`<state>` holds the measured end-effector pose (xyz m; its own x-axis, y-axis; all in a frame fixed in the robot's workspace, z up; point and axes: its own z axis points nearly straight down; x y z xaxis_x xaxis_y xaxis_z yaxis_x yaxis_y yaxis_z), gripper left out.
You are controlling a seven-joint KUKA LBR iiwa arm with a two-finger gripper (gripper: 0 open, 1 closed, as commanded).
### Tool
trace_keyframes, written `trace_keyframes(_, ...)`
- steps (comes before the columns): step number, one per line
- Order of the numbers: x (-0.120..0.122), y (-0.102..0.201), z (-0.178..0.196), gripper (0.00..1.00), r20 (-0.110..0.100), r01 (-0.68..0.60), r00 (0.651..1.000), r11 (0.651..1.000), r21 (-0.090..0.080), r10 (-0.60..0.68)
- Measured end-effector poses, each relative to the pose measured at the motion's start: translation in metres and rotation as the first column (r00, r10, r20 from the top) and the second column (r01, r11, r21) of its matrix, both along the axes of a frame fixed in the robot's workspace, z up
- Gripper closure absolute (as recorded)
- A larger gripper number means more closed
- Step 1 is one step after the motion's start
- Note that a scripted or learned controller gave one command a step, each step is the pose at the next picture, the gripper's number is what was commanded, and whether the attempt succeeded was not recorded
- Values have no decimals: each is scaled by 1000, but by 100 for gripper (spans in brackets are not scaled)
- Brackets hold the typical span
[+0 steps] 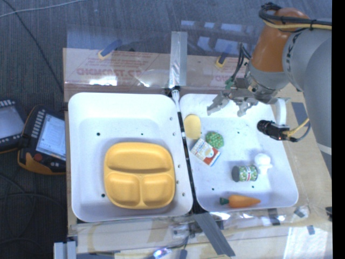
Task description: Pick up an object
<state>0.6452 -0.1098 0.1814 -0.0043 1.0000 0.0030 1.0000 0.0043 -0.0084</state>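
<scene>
tray [140,174]: yellow
carrot [240,201]: orange
can [245,173]: green label
ball [214,139]: green
carton [205,152]: red, white
bins [86,117]: white

Grey arm [302,47] reaching in from frame's right, gripper [230,106] hovering over right bin [285,182] upper edge, fingers spread, nothing between them. Yellow tray [140,174] lying in left bin [86,123]. Carrot [241,201], can [245,173], green ball [214,139], carton [205,152] sitting in right bin.

Robotics lab: teach pendant [43,139] on carpet, taped cardboard bench [124,69], cables.
</scene>
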Motion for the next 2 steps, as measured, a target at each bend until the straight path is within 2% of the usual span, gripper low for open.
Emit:
trace_keyframes(1,-33,6,-88,0,7,30,1000,1000,-3,-30)
trace_keyframes(2,-35,8,-83,100,-2,28,1000,1000,1,-28)
